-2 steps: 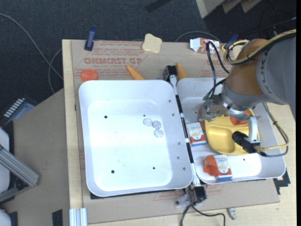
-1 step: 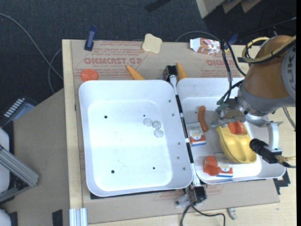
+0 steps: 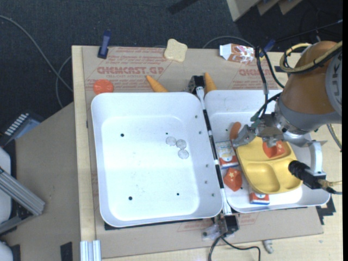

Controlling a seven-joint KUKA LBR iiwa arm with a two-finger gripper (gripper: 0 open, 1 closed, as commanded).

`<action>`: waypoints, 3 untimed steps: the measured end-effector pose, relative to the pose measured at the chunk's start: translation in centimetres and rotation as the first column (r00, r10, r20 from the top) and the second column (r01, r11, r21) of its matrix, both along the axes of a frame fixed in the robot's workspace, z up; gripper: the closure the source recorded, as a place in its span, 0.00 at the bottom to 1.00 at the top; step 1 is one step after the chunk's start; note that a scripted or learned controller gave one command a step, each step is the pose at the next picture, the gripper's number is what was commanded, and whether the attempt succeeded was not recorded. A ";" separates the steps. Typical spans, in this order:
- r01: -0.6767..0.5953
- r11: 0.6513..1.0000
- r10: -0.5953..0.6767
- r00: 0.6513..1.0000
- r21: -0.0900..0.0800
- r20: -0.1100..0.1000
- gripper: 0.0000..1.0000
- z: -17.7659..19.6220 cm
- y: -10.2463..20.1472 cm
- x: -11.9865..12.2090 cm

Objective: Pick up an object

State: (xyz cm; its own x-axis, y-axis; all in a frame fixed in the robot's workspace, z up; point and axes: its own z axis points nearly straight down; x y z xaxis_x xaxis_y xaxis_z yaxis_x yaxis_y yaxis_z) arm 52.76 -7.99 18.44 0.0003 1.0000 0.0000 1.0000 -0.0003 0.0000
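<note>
Arm (image 3: 312, 91) comes in from 3 o'clock and hangs over the right bin (image 3: 234, 99), orange band up near the top right. Gripper (image 3: 255, 132) sits low over the bin's middle, right at the 11 o'clock corner of the yellow tray (image 3: 266, 173). Fingers look spread, with one metal tip (image 3: 242, 136) poking toward 9 o'clock; nothing visible between them (the other tip is hard to make out under the wrist).

Right bin contents:
- yellow tray, tilted, takes up most of the 5 o'clock half
- red block (image 3: 273, 147) on the tray's 12 o'clock edge, just under the wrist
- orange sausage-shaped piece (image 3: 234, 129) at 9 o'clock of the gripper, close beside it, can't tell if touching
- small printed packet (image 3: 225, 152) against the bin's left wall, below the orange piece
- red strawberry-like toy (image 3: 233, 179) at 6 o'clock of the packet, touching the tray's left side
- small red-white-blue carton (image 3: 259, 198) at the 6 o'clock rim, partly under the tray

Left bin (image 3: 109, 118): three small clear round bits (image 3: 178, 147) clustered right of centre.

On the cardboard at 12 o'clock, outside the bins: blue clip (image 3: 104, 43), tan sponge-like block (image 3: 175, 49), crumpled wrapper (image 3: 237, 52), orange disc (image 3: 103, 86), carrot-shaped piece (image 3: 156, 84).
</note>
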 end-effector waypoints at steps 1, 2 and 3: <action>-0.001 1.000 0.001 1.000 -0.003 0.012 0.00 -9.5 -2.7 -1.6; -0.003 1.000 0.003 1.000 0.008 0.000 0.00 -6.1 -7.6 3.7; -0.001 1.000 0.001 1.000 0.002 0.003 0.00 -9.9 -5.8 1.7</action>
